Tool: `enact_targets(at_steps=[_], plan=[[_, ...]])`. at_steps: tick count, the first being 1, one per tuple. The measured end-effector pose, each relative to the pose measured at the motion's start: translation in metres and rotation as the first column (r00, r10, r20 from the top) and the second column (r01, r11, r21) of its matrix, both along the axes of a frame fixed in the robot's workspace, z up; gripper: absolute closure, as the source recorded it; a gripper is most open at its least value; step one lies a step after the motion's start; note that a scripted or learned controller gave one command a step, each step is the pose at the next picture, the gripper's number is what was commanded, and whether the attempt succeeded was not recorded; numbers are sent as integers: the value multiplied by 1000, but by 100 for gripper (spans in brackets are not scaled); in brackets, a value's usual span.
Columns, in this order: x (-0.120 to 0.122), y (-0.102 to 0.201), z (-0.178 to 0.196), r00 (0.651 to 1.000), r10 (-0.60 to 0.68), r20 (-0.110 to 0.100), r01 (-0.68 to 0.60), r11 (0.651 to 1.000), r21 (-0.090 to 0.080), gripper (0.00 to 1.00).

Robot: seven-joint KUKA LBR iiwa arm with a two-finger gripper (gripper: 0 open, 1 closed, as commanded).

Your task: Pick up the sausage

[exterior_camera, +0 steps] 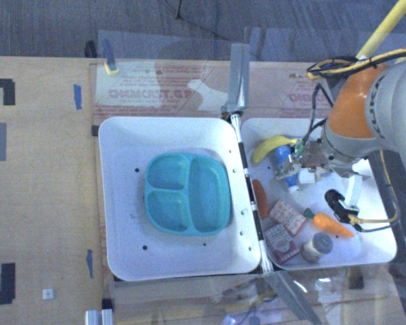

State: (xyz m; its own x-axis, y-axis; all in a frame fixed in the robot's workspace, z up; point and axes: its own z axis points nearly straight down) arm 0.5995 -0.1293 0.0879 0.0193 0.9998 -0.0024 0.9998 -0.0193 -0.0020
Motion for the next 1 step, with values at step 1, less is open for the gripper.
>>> enact_targets(at_steps=[1], plan=[[-85, 2, 0, 1000, 17, 9, -17, 1000, 1, 0]])
